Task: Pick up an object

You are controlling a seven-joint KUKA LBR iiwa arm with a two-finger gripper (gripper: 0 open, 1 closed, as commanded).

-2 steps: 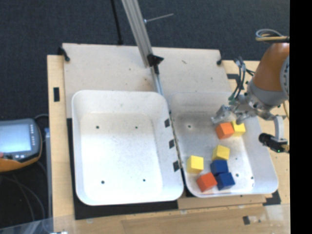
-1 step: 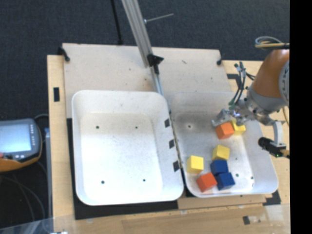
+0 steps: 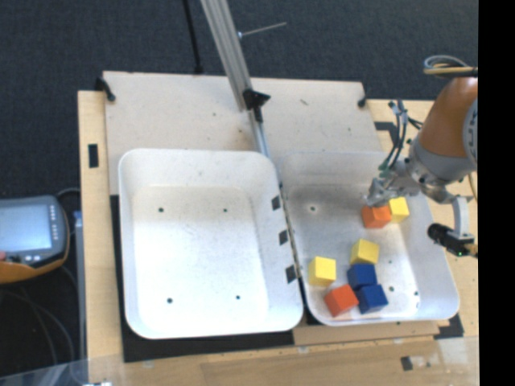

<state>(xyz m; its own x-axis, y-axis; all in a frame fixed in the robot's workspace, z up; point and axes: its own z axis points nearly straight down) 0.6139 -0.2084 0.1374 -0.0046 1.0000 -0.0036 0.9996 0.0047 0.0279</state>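
The right bin [image 3: 322, 199] holds several small cubes. An orange cube [image 3: 376, 215] and a yellow cube [image 3: 398, 208] lie side by side near its right wall. Lower down sit a yellow cube [image 3: 323, 269], another yellow cube [image 3: 364, 252], two blue cubes [image 3: 362, 275] [image 3: 372, 297] and an orange-red cube [image 3: 341, 299]. My gripper [image 3: 383, 191] hangs from the grey and orange arm just above the orange cube and the yellow one beside it. No cube shows between its fingers.
The left bin [image 3: 201, 240] lies beside the right one. A slanted aluminium post [image 3: 229, 43] rises from the seam between the bins at the back. A small screen device [image 3: 30, 230] sits off the bench at left.
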